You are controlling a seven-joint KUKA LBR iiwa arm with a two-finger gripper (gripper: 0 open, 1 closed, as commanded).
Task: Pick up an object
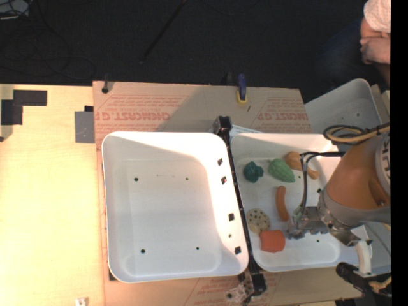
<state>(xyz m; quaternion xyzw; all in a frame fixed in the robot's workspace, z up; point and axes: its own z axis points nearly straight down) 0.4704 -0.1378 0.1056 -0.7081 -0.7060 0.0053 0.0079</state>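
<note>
Jaws (pixel 298 229) hang low beside the red block (pixel 273 241) (grip state unclear).

Two bins are sitting side by side on the worktop (pixel 44 190). In the right bin (pixel 319 260), a sausage (pixel 281 203) is lying centrally, a leafy piece (pixel 280 169) at 12 o'clock from it, a block (pixel 272 241) at 6 o'clock, a disc (pixel 258 219) at 8 o'clock; the tool (pixel 299 225) is hovering at 4 o'clock.
</note>
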